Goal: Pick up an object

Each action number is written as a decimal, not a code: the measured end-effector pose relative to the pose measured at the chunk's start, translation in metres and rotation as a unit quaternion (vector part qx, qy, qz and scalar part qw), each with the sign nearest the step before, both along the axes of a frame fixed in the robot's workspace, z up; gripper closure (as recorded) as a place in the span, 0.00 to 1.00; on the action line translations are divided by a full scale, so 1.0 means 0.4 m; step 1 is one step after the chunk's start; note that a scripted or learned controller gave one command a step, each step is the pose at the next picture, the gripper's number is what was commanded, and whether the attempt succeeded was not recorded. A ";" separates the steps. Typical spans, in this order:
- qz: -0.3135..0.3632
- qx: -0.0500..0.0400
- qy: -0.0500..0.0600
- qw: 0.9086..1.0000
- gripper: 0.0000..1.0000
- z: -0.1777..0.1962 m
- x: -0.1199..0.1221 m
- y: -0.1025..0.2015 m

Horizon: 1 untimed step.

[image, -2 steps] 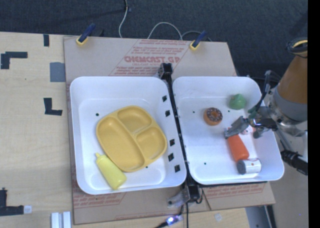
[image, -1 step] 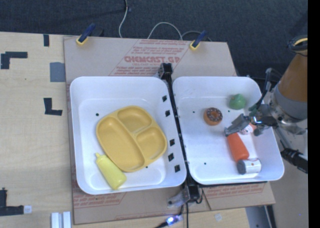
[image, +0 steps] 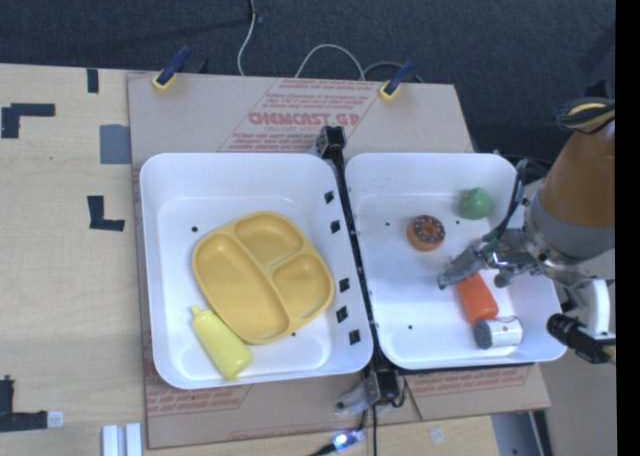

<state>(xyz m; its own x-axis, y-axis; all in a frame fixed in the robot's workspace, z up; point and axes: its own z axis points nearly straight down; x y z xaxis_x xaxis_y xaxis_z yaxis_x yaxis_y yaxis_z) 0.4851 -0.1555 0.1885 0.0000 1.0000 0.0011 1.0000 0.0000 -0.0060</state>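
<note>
Objects in the right bin [image: 400, 344] are what we have to choose among: an orange cylinder [image: 477, 297] lying tilted near the bin's right side, a grey-and-white piece [image: 497, 332] just below it, a round brown doughnut-like toy [image: 426, 232] near the middle, and a green ball [image: 475, 203] toward the far corner. The pincer [image: 462, 269] hangs just above the orange cylinder's upper end; we cannot tell whether it is apart or together, and we see nothing held in it.

We judge the main risk to be a glancing contact: the cylinder lies at a slant and could roll or skid toward the bin wall, or knock the grey-and-white piece beside it. A close on the rounded end could also squeeze it out sideways.

The left bin [image: 160, 204] holds a yellow divided plate [image: 262, 275] and a yellow bottle [image: 221, 342] touching its lower edge.

On the cardboard sheet [image: 290, 119] under both bins on the desk, red print reads "CHEMCAST G.P."; the smaller lines around it are too small to read.
</note>
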 end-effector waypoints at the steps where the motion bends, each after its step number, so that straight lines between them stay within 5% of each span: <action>1: 0.000 0.000 0.001 1.000 0.00 -0.110 0.003 -0.002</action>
